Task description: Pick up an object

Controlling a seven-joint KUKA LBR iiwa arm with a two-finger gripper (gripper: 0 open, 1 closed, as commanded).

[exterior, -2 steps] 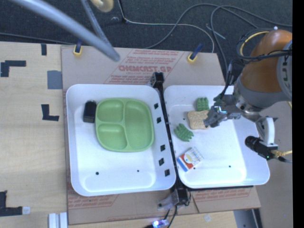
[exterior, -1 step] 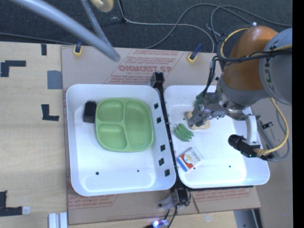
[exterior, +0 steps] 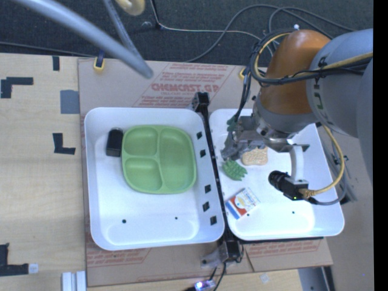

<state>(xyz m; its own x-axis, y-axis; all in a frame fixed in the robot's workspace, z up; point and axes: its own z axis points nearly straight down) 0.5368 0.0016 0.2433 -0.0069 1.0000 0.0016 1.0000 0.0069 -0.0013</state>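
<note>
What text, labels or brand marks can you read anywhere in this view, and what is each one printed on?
"CHEMCAST GP": red print on the brown cardboard sheet under the two white bins; it appears repeated in rows, the fainter ones too blurred to read.
Small red, white and blue packet in the right white bin: printing present, too small to read.
Green divided plastic plate, black block, tan biscuit-like piece: no readable marks.

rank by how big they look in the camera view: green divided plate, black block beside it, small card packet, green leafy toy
1. green divided plate
2. small card packet and green leafy toy: look alike, not ranked
3. black block: slightly smaller, close call
</note>
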